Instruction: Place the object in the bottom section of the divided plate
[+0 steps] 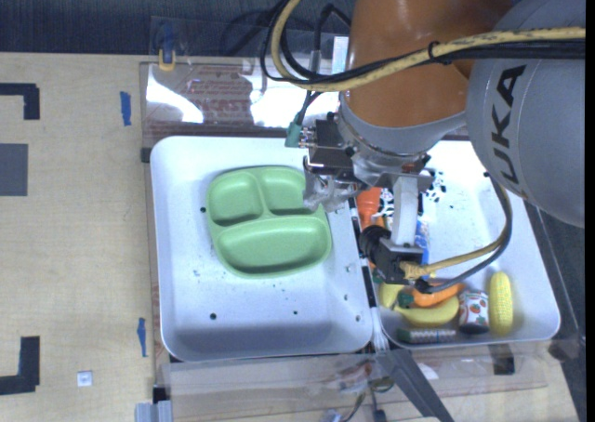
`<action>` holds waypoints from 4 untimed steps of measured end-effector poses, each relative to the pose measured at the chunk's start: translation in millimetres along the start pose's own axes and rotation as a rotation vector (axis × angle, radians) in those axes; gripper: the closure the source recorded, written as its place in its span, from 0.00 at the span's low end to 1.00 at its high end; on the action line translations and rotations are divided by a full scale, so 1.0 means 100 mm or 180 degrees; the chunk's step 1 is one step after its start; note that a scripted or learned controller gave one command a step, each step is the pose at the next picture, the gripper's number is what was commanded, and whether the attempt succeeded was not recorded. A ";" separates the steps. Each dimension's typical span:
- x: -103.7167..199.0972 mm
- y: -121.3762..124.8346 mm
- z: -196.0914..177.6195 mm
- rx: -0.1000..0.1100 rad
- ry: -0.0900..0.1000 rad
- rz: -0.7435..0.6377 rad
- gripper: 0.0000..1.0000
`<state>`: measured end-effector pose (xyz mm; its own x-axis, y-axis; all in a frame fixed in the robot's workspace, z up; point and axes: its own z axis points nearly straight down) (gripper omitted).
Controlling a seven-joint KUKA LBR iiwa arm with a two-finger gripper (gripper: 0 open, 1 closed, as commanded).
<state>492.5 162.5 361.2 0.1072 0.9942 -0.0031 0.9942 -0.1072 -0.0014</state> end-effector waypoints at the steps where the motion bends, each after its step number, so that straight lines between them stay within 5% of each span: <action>1: 0.02 0.02 -0.08 0.0001 -0.0012 0.0001 1.00; 2: 0.51 0.47 -0.14 -0.0002 -0.0001 0.0178 1.00; 3: 0.70 0.57 -0.33 -0.0005 0.0002 0.0767 1.00; 4: 0.73 1.33 -0.24 0.0000 0.0002 0.1440 1.00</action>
<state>632.4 221.2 384.6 0.5311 0.8473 -0.0027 0.8473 -0.5311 0.0000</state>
